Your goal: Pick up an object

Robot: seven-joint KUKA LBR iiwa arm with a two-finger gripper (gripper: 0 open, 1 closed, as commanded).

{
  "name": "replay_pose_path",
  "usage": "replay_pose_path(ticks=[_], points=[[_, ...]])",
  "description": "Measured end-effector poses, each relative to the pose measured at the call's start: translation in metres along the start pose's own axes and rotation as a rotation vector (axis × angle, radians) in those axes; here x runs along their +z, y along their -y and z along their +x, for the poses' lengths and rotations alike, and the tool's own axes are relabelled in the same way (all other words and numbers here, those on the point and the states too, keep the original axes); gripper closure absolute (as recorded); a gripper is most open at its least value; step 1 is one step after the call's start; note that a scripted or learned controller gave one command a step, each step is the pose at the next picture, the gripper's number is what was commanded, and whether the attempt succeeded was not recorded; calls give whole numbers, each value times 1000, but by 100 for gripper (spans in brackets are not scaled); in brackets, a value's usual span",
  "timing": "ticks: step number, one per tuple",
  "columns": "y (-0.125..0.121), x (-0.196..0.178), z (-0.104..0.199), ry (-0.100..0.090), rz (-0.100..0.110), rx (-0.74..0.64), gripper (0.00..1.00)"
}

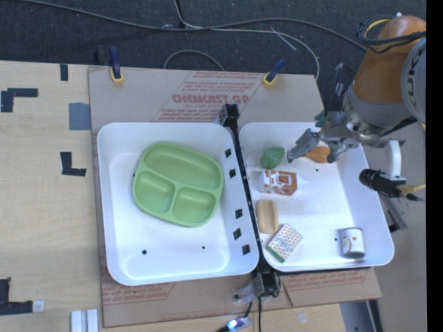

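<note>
Claw (318, 151): fingers spread, one dark tip to the left and one to the right, with nothing gripped between them; poised over the far part of the right bin (370, 206).

Orange object (319, 154): lies directly beneath the claw, between the spread tips, near the bin's far wall. Small, rounded, orange, largely hidden by the claw; long axis cannot be told.

Judgement: a straight descent should bracket it.

Green lump (273, 157): just left of the claw.

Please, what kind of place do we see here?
Probably a robotics lab test bench: two white bins clamped on a board, a grey and orange arm reaching in, and loose cables on the dark floor.
</note>
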State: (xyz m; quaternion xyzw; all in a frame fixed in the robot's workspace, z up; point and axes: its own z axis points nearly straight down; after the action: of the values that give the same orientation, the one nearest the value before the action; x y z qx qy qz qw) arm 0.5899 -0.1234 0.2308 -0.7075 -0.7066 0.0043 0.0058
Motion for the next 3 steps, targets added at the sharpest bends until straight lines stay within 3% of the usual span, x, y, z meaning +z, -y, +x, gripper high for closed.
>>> replay_pose_path(ticks=[1,3], points=[[-2,-7,0,2,-12,-3,0],[-4,109,-14,3,-7,-1,0]])
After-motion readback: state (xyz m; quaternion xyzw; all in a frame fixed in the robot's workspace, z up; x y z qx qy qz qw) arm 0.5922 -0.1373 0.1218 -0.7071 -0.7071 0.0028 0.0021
